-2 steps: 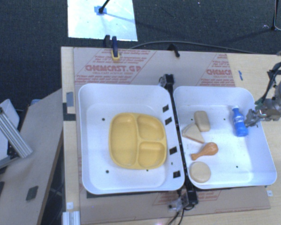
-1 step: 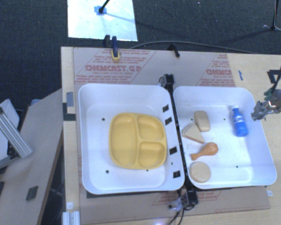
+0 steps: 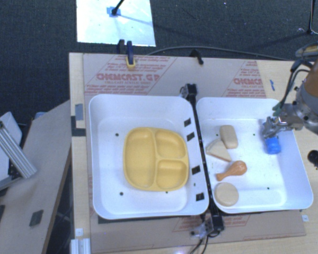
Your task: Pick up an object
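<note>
The counter (image 3: 53, 142) carries a brown printed board with two shallow white bins side by side on it. The left bin (image 3: 103, 110) holds a yellow divided tray (image 3: 155, 158) lying flat near its middle. The right bin (image 3: 294, 192) holds the smaller things: a tan block (image 3: 229, 136) near its upper left, a pale wedge (image 3: 219, 151) just below and touching it, an orange drumstick-shaped piece (image 3: 232, 170) under that, and a round cream disc (image 3: 226, 193) near the bin's front left corner. The grey arm (image 3: 314, 97) reaches in from the right edge, and its claw (image 3: 270, 127) hangs over the right bin's upper right part. A small blue object (image 3: 273, 145) sits directly beneath the claw, well apart from the other pieces; whether the claw is clenched on it or released, I cannot tell
</note>
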`<state>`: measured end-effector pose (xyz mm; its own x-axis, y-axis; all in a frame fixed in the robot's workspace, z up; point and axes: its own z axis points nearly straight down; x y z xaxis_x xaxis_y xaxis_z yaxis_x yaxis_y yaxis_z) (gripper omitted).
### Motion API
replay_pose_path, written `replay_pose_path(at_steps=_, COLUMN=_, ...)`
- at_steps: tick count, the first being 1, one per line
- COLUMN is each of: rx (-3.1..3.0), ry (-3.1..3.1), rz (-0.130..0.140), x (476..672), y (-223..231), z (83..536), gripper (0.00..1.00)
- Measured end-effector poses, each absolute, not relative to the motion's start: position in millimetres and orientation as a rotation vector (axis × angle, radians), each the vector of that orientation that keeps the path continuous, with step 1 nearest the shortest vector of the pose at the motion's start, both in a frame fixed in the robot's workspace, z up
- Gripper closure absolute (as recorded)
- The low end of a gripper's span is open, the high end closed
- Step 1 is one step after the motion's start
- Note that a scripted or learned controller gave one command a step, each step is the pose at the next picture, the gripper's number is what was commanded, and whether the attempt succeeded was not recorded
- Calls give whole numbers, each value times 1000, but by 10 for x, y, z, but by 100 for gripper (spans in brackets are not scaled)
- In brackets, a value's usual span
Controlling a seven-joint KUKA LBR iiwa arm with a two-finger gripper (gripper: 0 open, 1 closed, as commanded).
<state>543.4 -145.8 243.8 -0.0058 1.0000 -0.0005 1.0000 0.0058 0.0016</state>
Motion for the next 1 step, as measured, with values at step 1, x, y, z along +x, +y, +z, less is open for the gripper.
replay_pose_path(at_steps=1, rx=2213, ry=2230, rz=1, x=5341, y=-937, z=2311, gripper=100)
